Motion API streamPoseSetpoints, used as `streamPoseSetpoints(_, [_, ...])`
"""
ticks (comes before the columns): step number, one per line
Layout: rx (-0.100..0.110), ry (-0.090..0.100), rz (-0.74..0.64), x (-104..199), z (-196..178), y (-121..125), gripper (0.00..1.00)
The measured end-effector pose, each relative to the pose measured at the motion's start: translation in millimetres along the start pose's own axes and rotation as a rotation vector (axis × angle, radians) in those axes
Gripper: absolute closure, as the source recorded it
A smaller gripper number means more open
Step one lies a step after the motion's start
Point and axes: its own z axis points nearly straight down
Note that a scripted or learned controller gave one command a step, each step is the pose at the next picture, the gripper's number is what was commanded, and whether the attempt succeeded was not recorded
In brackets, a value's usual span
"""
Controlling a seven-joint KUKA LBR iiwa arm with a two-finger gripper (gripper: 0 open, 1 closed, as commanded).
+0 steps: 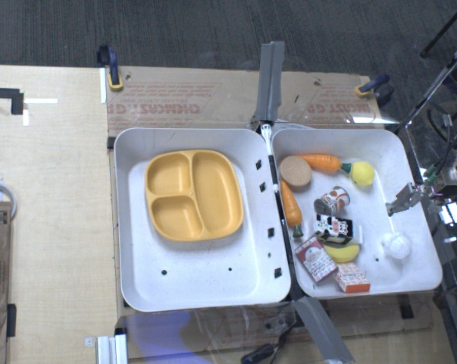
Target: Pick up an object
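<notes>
Two shallow white plastic bins sit side by side on the pale wooden desk (46, 226). The left bin (133, 271) holds one item: a yellow three-compartment plastic plate (194, 196), lying flat near the bin's centre with all compartments bare.

The right bin (387, 146) holds every candidate for the pick. The items are crowded toward the bin's left and lower part:
- a round tan disc-shaped object (295, 171), touching a small orange toy carrot (321, 161);
- a yellow toy lemon (362, 174), just beside that carrot's green end;
- a second, longer orange carrot (290, 205), lying along the bin's left wall;
- a small red-and-white can (333, 199);
- a black-and-white printed packet (333, 226), resting partly over a yellow toy banana (343, 252);
- a red-and-white flat box (315, 259) and a small orange-red box (352, 278), near the lower rim;
- a white rounded object (395, 243), standing apart on the right side.

This crowding suggests that the isolated items, the lemon and the white object, offer the clearest approach.

The tool (407, 199) is judged to be the grey metallic part at the right bin's right rim, above the white object. Nothing is visible between its fingers; whether it is released or clenched cannot be determined, as the part is small and merges with the frame clutter behind it. The arm is cut off at the frame's right edge. The nature of the white object is also unclear.
</notes>
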Motion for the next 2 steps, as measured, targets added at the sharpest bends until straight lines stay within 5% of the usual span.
streamPoseSetpoints(1, [-0.002,-0.001,-0.203,35.9,51.1,66.8,0.00])
streamPoseSetpoints(2, [-0.005,-0.003,-0.156,28.2,124.1,156.3,0.00])
